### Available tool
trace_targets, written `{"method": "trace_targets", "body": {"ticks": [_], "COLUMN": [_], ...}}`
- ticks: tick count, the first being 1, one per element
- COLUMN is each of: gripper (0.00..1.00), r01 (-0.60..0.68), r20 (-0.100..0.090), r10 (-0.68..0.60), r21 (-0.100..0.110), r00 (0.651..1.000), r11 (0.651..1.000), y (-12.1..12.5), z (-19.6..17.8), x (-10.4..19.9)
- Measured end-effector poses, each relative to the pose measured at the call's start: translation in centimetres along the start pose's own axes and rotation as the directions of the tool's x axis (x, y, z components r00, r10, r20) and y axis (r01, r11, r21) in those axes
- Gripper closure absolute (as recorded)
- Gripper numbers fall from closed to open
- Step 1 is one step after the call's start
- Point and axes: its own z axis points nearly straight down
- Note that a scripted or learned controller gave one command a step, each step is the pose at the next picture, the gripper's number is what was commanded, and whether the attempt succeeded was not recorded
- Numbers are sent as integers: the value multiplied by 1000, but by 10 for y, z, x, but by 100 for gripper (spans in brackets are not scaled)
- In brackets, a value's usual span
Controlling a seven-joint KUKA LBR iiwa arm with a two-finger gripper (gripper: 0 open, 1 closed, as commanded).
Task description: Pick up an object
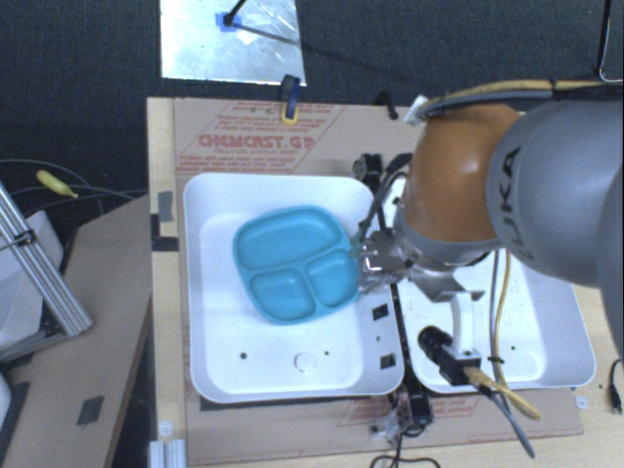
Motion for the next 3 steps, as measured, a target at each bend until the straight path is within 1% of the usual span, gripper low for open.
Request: {"method": "trace_targets", "body": {"ticks": [1, 2, 3], "gripper": [100, 100, 100], "r01": [-8, -8, -11], "r20": [4, 0, 4], "r10": [7, 8, 11], "r21": [9, -10, 1], "r00": [1000, 1000, 1000], "r11": [1000, 1000, 1000], "y": [34, 0, 0], "z": [60, -101, -101], "x": [2, -30, -66]}}
